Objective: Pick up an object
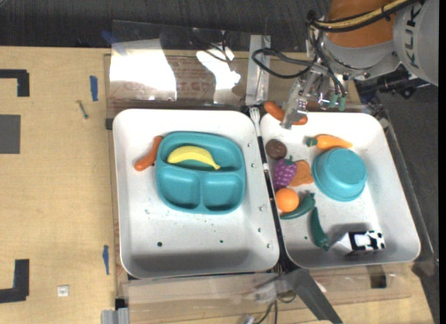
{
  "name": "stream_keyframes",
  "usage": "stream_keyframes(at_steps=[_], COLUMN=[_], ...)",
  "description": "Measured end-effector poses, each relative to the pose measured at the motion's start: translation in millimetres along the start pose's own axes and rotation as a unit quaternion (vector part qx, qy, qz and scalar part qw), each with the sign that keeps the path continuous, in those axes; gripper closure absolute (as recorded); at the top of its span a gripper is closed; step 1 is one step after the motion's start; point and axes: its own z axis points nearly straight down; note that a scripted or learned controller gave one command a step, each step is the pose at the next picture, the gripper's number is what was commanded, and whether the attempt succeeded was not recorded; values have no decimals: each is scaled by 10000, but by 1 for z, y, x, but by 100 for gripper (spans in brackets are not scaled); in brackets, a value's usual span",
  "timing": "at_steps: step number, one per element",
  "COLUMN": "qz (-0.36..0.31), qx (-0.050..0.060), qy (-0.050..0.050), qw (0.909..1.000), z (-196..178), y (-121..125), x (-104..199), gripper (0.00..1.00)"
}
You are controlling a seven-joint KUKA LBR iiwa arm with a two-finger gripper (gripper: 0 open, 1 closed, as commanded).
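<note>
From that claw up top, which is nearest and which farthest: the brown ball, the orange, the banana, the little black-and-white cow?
Measured from the gripper in the camera view:
1. Brown ball, just below it, at the right bin's left edge.
2. Orange, lower along the same edge.
3. Banana, in the teal tray in the left bin.
4. Cow, in the right bin's bottom corner.

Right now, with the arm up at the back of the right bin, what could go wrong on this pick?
Three risks, as I judge them:
1. The gripper sits near the wall between the bins, by an orange sausage; it may strike that wall.
2. The grapes, orange and brown ball crowd together, so one grab could nudge its neighbours.
3. The teal bowl looks too wide for the fingers.
</note>
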Motion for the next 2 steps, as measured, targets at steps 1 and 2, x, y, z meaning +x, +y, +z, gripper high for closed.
stream_keyframes(at_steps=[1, 2], qz=[-893, 54], qx=[-3, -12], qy=[-20, -31], qw=[9960, 10000], z=[-14, -17], y=[20, 61], x=[13, 23], gripper=[100, 100])
